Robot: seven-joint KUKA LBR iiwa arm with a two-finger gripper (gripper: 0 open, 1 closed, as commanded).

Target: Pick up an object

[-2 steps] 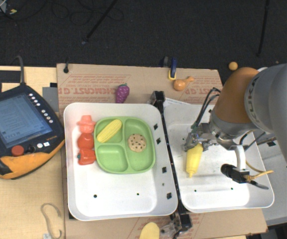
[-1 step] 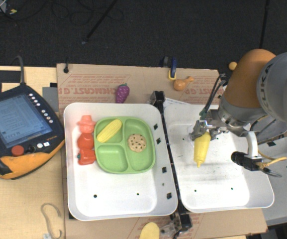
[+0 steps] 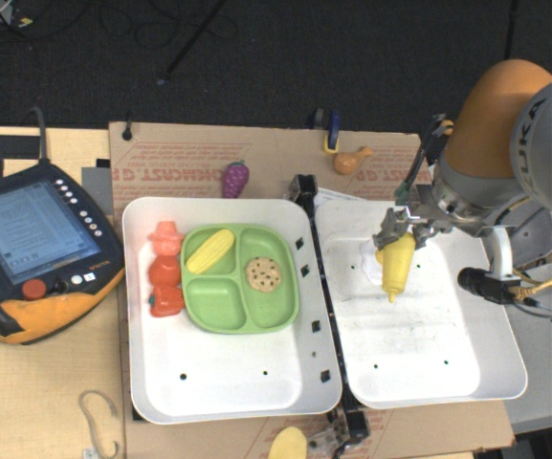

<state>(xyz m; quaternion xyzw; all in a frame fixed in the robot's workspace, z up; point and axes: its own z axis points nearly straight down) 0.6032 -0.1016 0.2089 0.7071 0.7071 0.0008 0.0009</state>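
A: Bins?
B: Two, white, side by side. Left bin (image 3: 161,371); right bin (image 3: 467,371).

A: Left bin, contents?
B: Green tray (image 3: 220,309), three compartments. Corn cob (image 3: 209,250) in the upper-left compartment, lying at a slant. Cookie (image 3: 263,274) in the upper-right compartment. Lower compartment bare. Red toy (image 3: 165,268) just beside the tray's left edge, touching the bin floor.

A: Right bin?
B: Yellow bottle (image 3: 397,265), tip pointing down in view, over the bin's upper left part.

A: Gripper?
B: Gripper (image 3: 402,230) at the bottle's upper end, jaws closed on it. Whether the bottle touches the floor cannot be told. Arm (image 3: 491,132) enters from the right, orange band uppermost.

A: Outside the bins?
B: Purple grapes (image 3: 235,177) and an orange duck (image 3: 350,160) on the cardboard (image 3: 180,161) behind the bins, well apart. Yellow item (image 3: 288,443) at the front edge, cut off by the frame. Pendant (image 3: 36,247) with screen on the bench at left.
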